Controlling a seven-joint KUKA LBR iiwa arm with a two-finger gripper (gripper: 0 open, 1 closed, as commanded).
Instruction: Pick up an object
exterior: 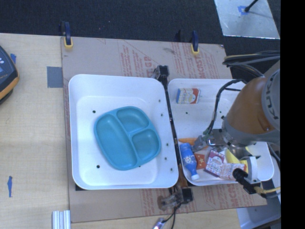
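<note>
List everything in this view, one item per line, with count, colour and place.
bins: 2, white, side by side on the bench
divided plate: 1, blue, in the left bin
small carton: 1, white and blue with red, far end of the right bin
tube: 1, blue, near-left corner of the right bin
packets: a small pile, red, white and yellow, near end of the right bin
clamps: 2, blue and yellow, far edge of the board
arm: 1, grey with orange band, over the right bin
pincer: 1, dark, above the packets

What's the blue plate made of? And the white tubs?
The blue plate looks like smooth moulded plastic: one even colour, rounded dividers, soft sheen. The white tubs also look like plastic, glossy with rounded rims, though the picture can't settle it.
</note>
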